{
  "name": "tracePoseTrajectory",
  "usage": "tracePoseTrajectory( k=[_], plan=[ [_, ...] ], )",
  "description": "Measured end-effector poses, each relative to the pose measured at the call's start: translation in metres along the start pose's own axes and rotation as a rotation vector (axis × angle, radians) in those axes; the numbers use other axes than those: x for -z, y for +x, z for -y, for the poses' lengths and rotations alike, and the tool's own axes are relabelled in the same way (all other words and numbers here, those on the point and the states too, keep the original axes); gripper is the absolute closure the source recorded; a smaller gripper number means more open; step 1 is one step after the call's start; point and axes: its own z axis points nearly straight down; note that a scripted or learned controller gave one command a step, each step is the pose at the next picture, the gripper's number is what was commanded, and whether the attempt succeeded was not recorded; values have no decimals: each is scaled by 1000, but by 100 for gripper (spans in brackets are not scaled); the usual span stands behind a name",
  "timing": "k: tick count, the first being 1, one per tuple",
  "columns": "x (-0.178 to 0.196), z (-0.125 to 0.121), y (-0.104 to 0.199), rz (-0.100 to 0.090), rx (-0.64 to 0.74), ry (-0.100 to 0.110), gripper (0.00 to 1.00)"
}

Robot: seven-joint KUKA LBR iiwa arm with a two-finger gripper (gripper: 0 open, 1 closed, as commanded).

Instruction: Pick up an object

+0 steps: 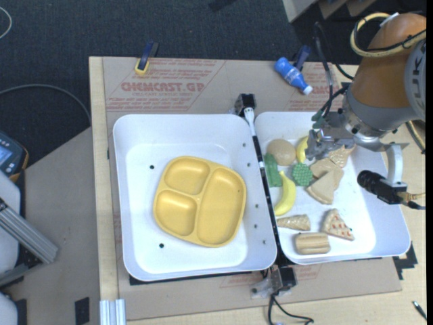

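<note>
Grey gripper (319, 147) — above toy foods (318, 188)

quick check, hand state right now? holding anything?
Hand: low in the right bin over the toy food pile; open or closed cannot be told, and no item is seen held.

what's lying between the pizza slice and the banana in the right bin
In the camera view, a tan cone-shaped toy lies between the pizza slice and the banana, with a brown roll-shaped toy just below that stretch.

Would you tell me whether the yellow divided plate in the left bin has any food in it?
Empty: the yellow plate shows three bare compartments; the toy foods lie in the right bin.
</note>
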Motion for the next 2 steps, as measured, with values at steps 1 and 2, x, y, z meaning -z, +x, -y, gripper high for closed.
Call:
tracePoseTrajectory(
  k=[1, 2],
  plan=[
    [4, -26, 58, -1, 0, 0, 100],
    [13, -53, 103, -1, -1, 0, 100]
  ],
)
